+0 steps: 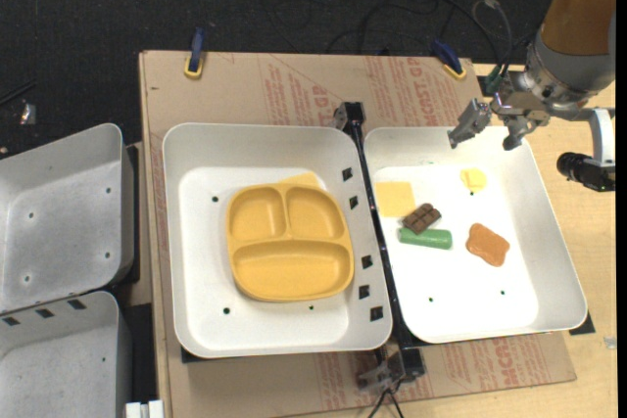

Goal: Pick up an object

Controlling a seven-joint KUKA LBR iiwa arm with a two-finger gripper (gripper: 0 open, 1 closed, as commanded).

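Fingers (488, 130) spread apart, holding nothing, above right bin (549, 308), yellow block (474, 178) nearest

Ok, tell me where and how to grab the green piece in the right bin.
Take the green piece across its short width, near its right end, coming straight down from above. It lies flat like a short bar, and the brown block touches its upper left end, so the right half looks freer. The claw appears open, above the bin's far edge.
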